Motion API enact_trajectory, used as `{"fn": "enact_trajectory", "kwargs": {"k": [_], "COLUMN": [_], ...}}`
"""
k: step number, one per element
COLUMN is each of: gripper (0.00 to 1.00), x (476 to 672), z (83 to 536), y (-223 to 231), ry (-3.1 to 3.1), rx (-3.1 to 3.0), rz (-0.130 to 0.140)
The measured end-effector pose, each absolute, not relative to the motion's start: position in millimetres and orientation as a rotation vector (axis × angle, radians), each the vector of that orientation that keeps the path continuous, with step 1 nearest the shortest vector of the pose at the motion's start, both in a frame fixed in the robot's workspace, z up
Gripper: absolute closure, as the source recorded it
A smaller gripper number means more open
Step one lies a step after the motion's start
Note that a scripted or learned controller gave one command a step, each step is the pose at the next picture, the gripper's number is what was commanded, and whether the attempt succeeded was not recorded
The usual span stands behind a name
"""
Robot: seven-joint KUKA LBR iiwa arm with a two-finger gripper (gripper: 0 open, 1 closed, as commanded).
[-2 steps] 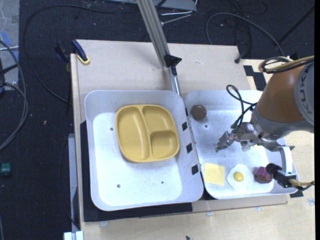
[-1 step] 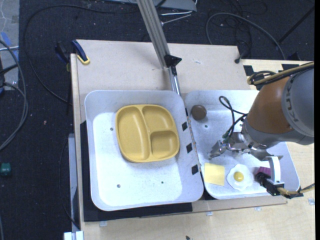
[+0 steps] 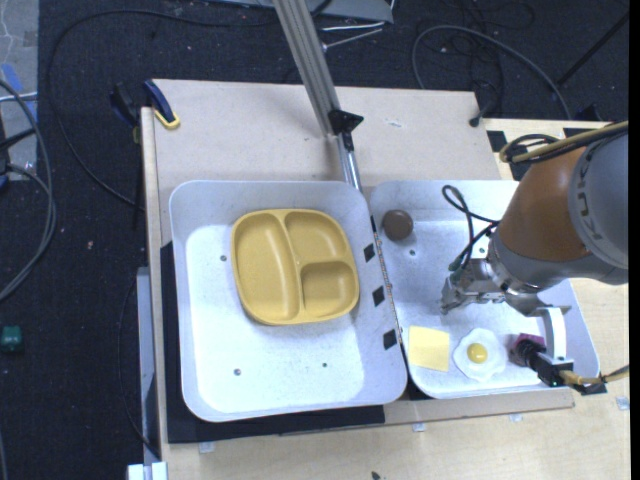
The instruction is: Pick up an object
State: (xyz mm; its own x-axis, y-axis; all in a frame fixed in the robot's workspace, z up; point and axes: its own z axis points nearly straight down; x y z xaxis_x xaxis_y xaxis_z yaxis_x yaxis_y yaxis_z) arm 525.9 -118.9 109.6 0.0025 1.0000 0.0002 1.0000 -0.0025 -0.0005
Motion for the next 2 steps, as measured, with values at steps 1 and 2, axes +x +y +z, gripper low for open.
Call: {"fn": "enact_trajectory", "kwargs": {"k": [1,2], "gripper": [1.00,1.00], "x": [517.9,514.9], "z": [156.6,214.8], "y": [-118.2,-110.1], "ry": [-2.222,-2.229], "rx": [-2.224,-2.220], "rz": [-0.002,-0.005]}}
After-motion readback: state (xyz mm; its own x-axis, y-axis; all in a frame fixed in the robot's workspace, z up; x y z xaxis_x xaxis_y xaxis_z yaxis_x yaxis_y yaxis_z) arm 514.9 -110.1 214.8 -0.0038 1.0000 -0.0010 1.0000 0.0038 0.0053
